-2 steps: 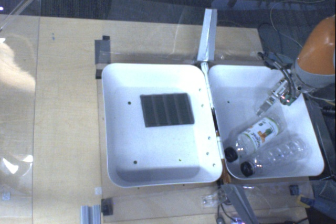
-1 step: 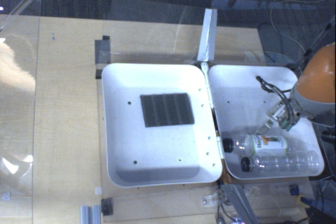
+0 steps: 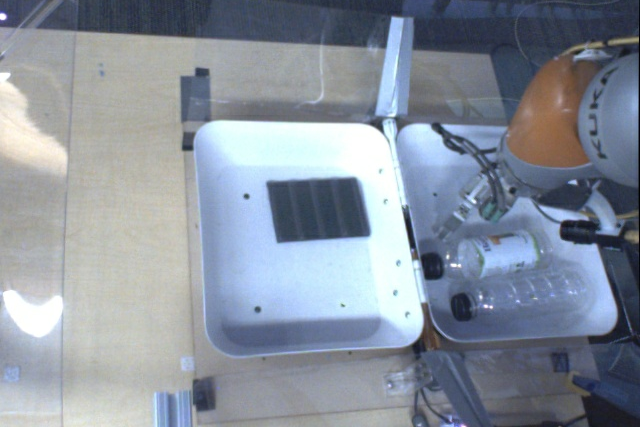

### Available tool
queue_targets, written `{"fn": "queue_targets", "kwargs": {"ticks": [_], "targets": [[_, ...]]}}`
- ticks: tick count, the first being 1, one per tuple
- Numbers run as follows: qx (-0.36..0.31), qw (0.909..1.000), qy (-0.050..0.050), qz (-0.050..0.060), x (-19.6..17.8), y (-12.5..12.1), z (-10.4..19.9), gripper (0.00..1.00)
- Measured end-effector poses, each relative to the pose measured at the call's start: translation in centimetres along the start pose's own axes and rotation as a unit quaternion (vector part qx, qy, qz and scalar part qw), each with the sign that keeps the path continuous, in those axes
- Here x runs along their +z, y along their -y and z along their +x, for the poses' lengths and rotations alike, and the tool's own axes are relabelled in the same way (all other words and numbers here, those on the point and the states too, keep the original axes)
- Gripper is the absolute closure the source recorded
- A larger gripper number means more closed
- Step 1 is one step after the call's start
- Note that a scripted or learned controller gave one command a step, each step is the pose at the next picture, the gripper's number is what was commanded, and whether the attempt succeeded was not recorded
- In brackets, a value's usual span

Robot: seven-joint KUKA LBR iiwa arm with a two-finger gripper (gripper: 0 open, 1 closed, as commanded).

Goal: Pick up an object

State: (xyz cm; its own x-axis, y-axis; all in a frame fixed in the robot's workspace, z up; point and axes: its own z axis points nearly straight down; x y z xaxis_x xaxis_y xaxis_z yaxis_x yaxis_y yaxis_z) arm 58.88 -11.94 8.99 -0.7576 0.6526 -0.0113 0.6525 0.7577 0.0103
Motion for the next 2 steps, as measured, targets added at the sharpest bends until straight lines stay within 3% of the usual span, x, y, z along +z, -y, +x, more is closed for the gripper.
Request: {"fn": "queue_targets", "kwargs": {"ticks": [1, 2], "targets": [[0.152, 0.9884, 0.0, 0.003, -11.8, 5.9, -6.4, 0.0], [0.127, 0.9919, 0.0, 0.002, -19.7, 4.6, -3.7, 0.0]]}}
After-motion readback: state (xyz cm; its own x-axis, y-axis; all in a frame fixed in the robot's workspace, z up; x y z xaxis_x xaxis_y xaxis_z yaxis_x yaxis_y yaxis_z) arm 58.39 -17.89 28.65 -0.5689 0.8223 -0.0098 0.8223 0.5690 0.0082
